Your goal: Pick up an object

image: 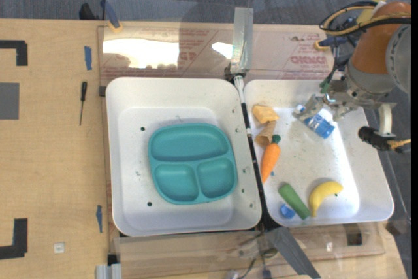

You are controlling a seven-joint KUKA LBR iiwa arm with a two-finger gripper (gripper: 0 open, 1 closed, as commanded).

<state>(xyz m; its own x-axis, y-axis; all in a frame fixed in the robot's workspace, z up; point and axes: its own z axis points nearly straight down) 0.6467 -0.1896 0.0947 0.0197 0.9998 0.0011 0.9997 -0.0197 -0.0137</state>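
My gripper (322, 106) hangs over the far part of the right bin (372, 206), under the grey arm with its orange band (372, 52). A small blue and white object (321, 125) lies directly below and touching or nearly touching the gripper; I cannot tell whether it is gripped. Along the bin's left side lie a tan bread-like piece (264, 114), a small cone-shaped piece (264, 134) and an orange carrot (270, 161). Near the front are a green cucumber (294, 200), a yellow banana (324, 194) and a small blue piece (286, 211).
The left bin (124, 108) holds a teal divided plate (192, 162). A metal divider post (241, 42) and a clear panel stand behind the bins. Cables loop near the arm at the upper right. A screwdriver (82, 101) lies on the wooden bench.
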